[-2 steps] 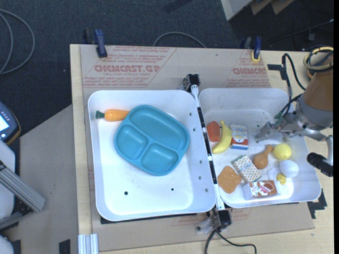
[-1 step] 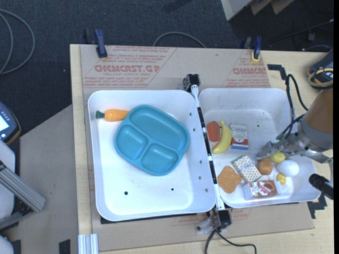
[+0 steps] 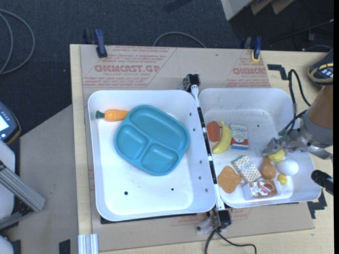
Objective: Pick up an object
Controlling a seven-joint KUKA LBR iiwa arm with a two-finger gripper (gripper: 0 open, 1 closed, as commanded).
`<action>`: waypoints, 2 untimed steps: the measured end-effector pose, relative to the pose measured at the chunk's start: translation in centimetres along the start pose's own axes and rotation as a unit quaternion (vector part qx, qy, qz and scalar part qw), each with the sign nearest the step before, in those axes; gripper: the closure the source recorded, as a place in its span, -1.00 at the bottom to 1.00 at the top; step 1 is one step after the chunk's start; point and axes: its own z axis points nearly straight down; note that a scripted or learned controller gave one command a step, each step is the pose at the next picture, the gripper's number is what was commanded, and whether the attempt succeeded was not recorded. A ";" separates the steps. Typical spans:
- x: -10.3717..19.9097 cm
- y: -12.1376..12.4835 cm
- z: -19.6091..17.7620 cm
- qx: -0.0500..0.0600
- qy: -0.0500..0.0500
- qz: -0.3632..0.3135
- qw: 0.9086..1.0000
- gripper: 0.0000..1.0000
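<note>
Where the arm [image 3: 320,123] reaches in from the right, its claw [image 3: 276,147] hangs low over the right bin [image 3: 249,97], and I cannot tell how it is set. A small yellow piece [image 3: 276,155] sits right under the tip, touching or nearly touching it; whether it is gripped is not clear. Just beside that, toward the bin's right side, lies a white egg [image 3: 288,167], with a brown egg [image 3: 268,169] next to it on the left and a tiny yellow bit [image 3: 283,180] just below.

Further left in the same bin are a banana [image 3: 224,138], a red-orange piece [image 3: 213,131] against it, a small carton [image 3: 239,136], a patterned packet [image 3: 247,168], an orange slab [image 3: 229,179] and a flat wrapper [image 3: 261,188] near the front wall.

Over in the left bin [image 3: 106,194], well apart from the claw, a blue divided plate [image 3: 152,139] lies in the middle, with a carrot [image 3: 113,115] near the back left corner, just beside the plate's edge. Both bins rest on the tabletop [image 3: 153,65].
</note>
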 end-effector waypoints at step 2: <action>16.0 12.3 -10.2 -0.004 0.002 -0.006 1.000 1.00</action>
